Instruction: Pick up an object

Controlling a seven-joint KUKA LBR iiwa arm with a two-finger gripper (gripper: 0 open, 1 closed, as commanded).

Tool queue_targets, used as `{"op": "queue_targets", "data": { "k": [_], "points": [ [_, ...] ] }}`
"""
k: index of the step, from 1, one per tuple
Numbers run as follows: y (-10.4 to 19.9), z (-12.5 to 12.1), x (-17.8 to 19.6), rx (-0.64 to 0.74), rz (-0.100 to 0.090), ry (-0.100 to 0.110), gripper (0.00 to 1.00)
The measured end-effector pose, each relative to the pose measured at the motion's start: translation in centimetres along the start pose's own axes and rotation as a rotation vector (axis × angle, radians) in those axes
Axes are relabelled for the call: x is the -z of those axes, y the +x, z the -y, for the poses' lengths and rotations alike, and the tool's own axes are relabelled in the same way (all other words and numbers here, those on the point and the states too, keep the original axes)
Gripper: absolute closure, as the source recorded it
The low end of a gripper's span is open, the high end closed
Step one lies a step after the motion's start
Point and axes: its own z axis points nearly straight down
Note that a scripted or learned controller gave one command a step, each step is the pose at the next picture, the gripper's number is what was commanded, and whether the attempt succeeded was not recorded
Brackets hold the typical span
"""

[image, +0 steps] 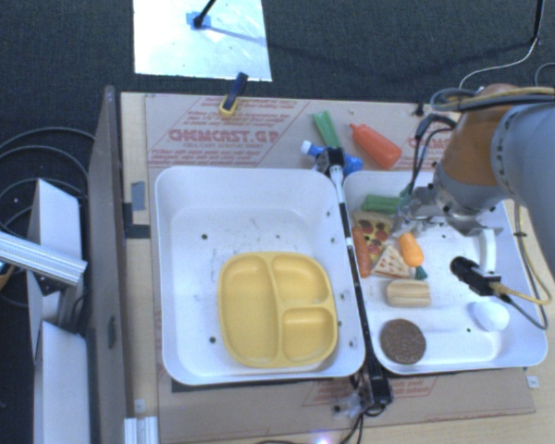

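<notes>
Approach is the step in hand: my gripper (424,213) hangs low over the right bin (527,340), at the frame's centre right, just above the carrot (410,249) and the pizza slice (377,239). Whether it is released or clenched I cannot tell. Nothing is lifted yet. Next, I judge, I must settle squarely over the carrot, avoiding the bread roll (408,293).

Bright even overhead light, soft focus, faint shadows

A sectioned tray (277,308) lies in the left bin (180,248); toy foods (393,257) fill the right bin (527,340).
</notes>
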Motion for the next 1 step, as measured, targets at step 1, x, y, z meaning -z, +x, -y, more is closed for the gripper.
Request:
{"op": "queue_targets", "data": {
  "k": [1],
  "points": [
    [7.56, 4.19, 10.28, 0.004, -0.008, 0.002, 1.0]
  ]
}}
